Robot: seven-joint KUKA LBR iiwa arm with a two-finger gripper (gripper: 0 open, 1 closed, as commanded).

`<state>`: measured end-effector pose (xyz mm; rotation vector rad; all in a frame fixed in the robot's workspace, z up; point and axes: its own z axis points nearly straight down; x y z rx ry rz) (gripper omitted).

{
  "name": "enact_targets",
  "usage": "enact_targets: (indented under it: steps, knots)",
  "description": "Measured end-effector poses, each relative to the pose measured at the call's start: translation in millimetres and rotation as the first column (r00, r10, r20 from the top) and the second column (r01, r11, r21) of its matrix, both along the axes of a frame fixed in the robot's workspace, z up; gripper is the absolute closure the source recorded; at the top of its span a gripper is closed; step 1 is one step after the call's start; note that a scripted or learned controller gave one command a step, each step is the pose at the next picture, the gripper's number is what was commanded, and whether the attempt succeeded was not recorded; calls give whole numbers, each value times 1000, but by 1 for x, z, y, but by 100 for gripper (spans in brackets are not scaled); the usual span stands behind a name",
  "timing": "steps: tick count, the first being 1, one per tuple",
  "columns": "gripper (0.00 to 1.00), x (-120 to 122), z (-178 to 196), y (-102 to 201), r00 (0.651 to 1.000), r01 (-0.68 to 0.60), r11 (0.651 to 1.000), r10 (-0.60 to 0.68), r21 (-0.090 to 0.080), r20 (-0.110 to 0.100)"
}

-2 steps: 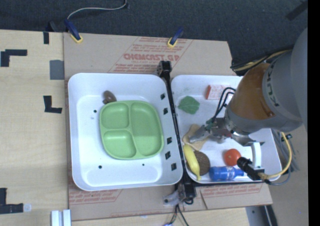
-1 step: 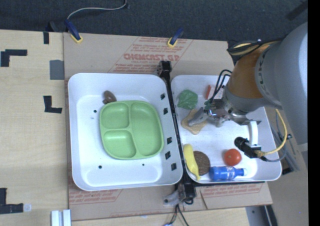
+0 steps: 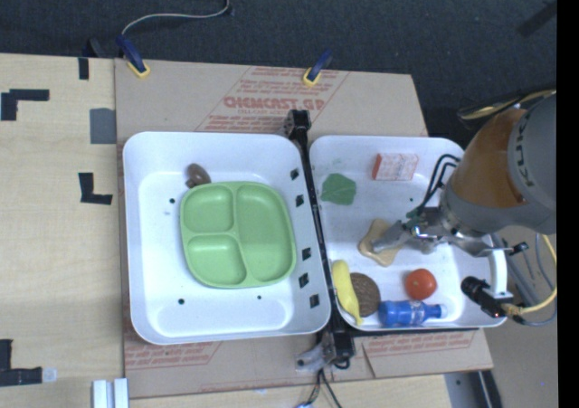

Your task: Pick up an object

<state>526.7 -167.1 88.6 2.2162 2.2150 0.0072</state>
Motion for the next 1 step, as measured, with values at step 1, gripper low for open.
enact_targets:
  steps: [1]
  knots:
    - [0,-36,0,6,1000,1,1000,-1,-1,3]
